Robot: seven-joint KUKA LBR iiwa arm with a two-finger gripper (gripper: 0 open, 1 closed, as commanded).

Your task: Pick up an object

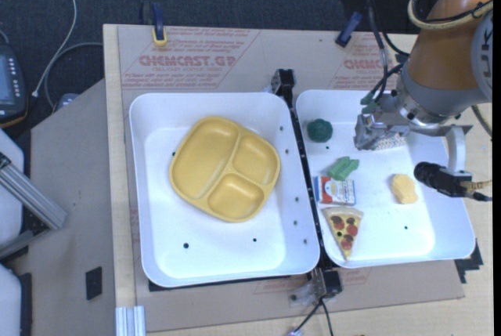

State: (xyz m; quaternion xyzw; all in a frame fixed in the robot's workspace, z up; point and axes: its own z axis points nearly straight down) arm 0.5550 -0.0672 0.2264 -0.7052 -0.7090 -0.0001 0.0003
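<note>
The right bin (438, 244) holds a dark green round piece (318, 129), a light green leafy piece (343, 168), a small red and white packet (335, 190), a pizza slice (344, 229) and a yellow lump (404, 189). My gripper (377, 137) hangs low over the back of this bin, right of the dark green piece, and hides whatever lies under it. A pale speckled thing (389, 142) peeks out at its tip.
The left bin (156, 248) bears a yellow divided plate (225, 168). A black clamp (283, 81) sits at the back between the bins. Cables and a black cylinder (438, 178) hang off the arm over the right bin's right side.
</note>
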